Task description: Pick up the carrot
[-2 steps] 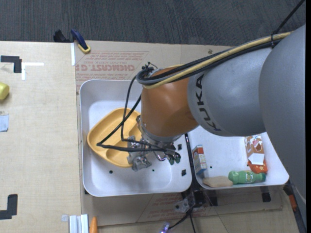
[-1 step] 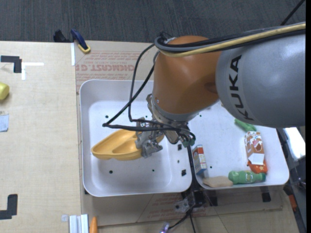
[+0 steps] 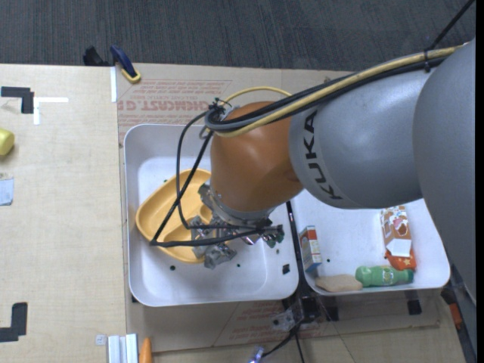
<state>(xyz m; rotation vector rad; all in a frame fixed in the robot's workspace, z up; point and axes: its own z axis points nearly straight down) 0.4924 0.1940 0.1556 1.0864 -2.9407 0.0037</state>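
Looking like a robotics lab or test cell, not a home. A big grey KUKA arm [image 3: 363, 142] w/ orange band is reaching over a light wood counter [image 3: 60, 240] that's carrying two shallow white bins [image 3: 144, 278] on cardboard. Black tape markers [image 3: 19, 97] are sitting on the counter as reference marks, cables [image 3: 249, 97] are running along the arm, and dark carpet [image 3: 227, 13] is showing beyond the counter's far edge.
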